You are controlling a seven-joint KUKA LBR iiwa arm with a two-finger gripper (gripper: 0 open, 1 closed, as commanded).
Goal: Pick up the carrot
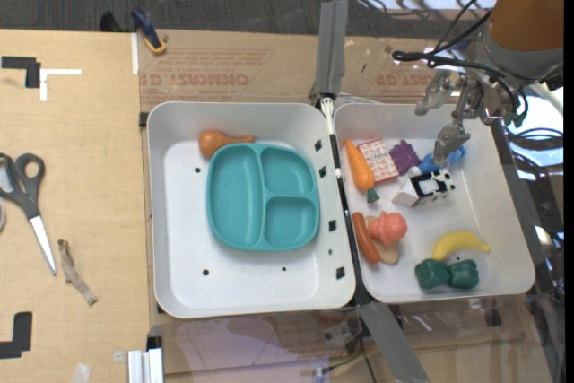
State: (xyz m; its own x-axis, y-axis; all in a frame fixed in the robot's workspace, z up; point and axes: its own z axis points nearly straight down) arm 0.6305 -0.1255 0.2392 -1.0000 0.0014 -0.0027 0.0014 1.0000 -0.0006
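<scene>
The carrot (360, 164) is orange and lies lengthwise along the left wall of the right bin (511, 220), beside a pink and white box (378, 158). My gripper (450, 132) hangs over the far right part of that bin, above a small blue toy (448, 159). It is well to the right of the carrot and apart from it. Nothing of the carrot is hidden.
The right bin also holds purple grapes (404, 156), a black and white toy (431, 185), a hot dog (365, 237), a pink toy (387, 227), a banana (460, 244) and a green pepper (446, 274). The left bin (170, 220) holds a teal divided plate (263, 196) and an orange drumstick (220, 141). Scissors (27, 193) lie on the bench.
</scene>
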